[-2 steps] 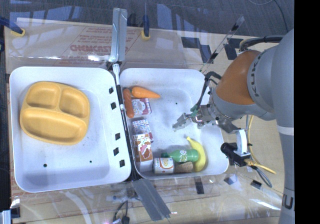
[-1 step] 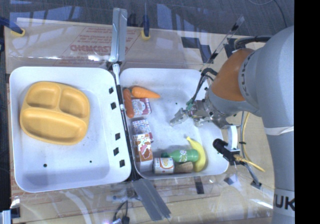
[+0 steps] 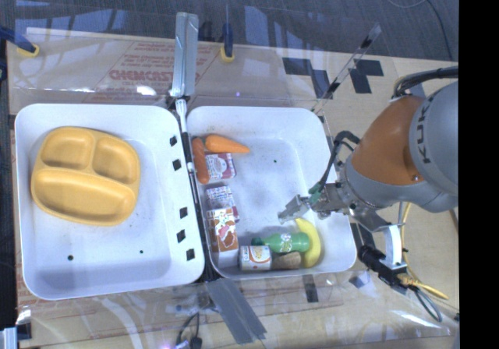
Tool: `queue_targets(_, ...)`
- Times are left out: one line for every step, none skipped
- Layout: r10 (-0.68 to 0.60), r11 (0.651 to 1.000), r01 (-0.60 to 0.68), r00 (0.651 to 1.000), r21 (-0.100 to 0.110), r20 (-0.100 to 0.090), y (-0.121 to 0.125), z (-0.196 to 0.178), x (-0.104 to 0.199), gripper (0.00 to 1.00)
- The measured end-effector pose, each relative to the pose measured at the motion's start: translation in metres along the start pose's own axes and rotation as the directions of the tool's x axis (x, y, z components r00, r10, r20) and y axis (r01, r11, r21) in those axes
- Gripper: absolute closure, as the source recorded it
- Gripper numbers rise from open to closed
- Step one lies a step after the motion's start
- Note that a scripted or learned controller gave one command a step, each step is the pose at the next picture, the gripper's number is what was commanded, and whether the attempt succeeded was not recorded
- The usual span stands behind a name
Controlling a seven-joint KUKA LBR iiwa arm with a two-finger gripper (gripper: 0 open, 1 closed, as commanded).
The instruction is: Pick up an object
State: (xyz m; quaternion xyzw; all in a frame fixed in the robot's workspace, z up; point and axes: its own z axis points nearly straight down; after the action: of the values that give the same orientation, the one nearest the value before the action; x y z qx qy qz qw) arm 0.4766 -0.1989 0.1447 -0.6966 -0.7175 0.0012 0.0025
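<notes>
Table [image 3: 405,82]: tan top under clear glossy sheeting, dark tape marks, dark carpet beyond the far edge.
Left bin [image 3: 47,262]: white, shallow; holds one yellow divided tray [image 3: 84,174] in its far-left part.
Right bin [image 3: 269,125]: white, shallow, touching the left bin along a shared edge. Contents: carrot [image 3: 224,144] at far left, long axis across the view, tip pointing right; small packets [image 3: 221,207] in a column down the left wall; small can [image 3: 255,257] at the near wall; green bottle [image 3: 285,243] lying on its side, long axis left to right, cap end toward the can; banana [image 3: 310,239] just beside the bottle's right end, curved, long axis running near to far.
Gripper [image 3: 299,208]: over the right bin, just above the banana; jaws slightly parted, nothing seen between them.
</notes>
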Motion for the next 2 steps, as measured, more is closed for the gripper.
queue_targets(-0.006, 1.000, 0.006, 1.000, -0.001, 0.000, 0.0001, 0.0562, -0.0115, 0.00)
queue_targets(-0.009, 1.000, 0.009, 1.000, 0.002, 0.001, 0.0002, 0.0496, -0.0126, 1.00)
